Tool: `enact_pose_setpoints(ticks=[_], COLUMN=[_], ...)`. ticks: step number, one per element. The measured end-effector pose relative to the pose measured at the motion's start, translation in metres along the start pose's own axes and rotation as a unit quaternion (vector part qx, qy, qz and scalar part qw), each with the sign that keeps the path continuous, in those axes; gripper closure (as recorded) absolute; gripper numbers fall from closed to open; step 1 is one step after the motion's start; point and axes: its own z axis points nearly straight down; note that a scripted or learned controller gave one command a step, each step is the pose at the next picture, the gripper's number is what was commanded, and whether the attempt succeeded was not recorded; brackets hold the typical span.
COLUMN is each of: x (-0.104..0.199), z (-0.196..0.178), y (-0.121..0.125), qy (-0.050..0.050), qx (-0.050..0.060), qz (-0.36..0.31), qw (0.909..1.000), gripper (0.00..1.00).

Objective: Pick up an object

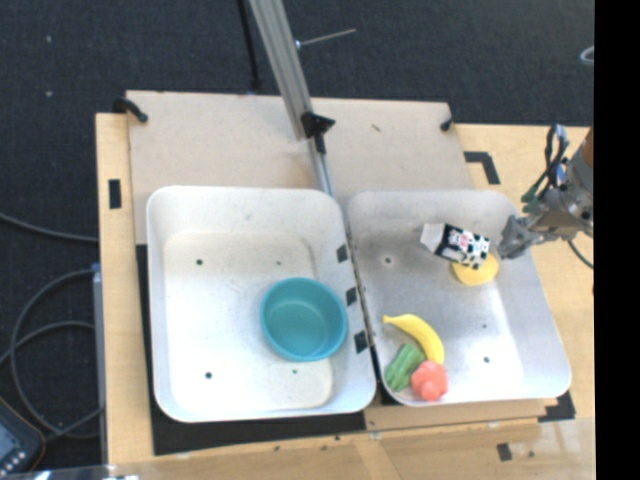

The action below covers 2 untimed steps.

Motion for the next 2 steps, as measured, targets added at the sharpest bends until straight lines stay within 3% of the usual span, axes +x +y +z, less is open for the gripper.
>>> enact_pose_setpoints(ticks=[2], x=[0.099], z=[0.011], y=[0.039], qy=[0.001], qx=[0.004], qz=[-0.001], qw=[1.0], gripper=[1.0])
